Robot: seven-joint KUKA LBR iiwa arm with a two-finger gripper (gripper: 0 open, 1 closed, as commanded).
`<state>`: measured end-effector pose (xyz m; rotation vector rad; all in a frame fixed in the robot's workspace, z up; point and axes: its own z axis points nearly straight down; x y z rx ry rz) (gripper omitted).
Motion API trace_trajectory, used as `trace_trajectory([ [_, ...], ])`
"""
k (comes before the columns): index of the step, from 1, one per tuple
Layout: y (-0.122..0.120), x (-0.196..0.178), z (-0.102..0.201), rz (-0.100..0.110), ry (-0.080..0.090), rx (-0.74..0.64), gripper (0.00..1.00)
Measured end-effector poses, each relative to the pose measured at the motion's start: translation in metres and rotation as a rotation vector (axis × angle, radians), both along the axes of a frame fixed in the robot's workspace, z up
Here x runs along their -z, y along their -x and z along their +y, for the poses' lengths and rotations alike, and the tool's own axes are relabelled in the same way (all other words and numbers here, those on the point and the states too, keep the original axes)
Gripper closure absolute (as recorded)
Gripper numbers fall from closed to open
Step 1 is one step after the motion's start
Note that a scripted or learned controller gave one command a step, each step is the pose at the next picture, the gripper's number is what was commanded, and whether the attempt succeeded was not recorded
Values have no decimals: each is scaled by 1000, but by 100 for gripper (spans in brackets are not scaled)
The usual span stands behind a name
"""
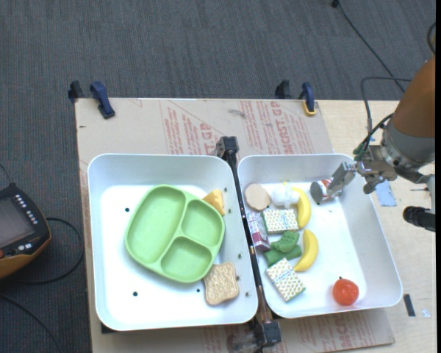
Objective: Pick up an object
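Note:
My gripper (344,178) hangs over the upper right part of the right bin (375,234), at the end of the grey arm with its orange band. Its tip is right beside a small red and silver object (320,190), touching or nearly touching it. The right bin also holds a round tan disc (257,195), a white lump (283,193), two bananas (303,207) (309,250), two patterned boxes (281,220) (286,279), a green item (283,246), a maroon packet (256,231) and a red tomato (345,291).
The left bin (110,197) holds a green divided plate (176,232), a yellow wedge (216,199) and a slice of toast (221,284). Blue clamps (101,98) (307,98) grip the board's far edge. A pendant (11,230) lies on the floor at left.

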<state>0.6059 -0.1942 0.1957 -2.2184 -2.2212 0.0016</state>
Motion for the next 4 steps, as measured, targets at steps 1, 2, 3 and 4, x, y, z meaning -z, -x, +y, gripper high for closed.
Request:
trace_trajectory([
  [1,-32,88,-11,-1,0,-1,0],
  [2,14,109,53,1,-1,-1,0],
  [3,-36,109,24,3,-1,0,0],
  [4,-37,99,25,3,-1,-5,100],
])
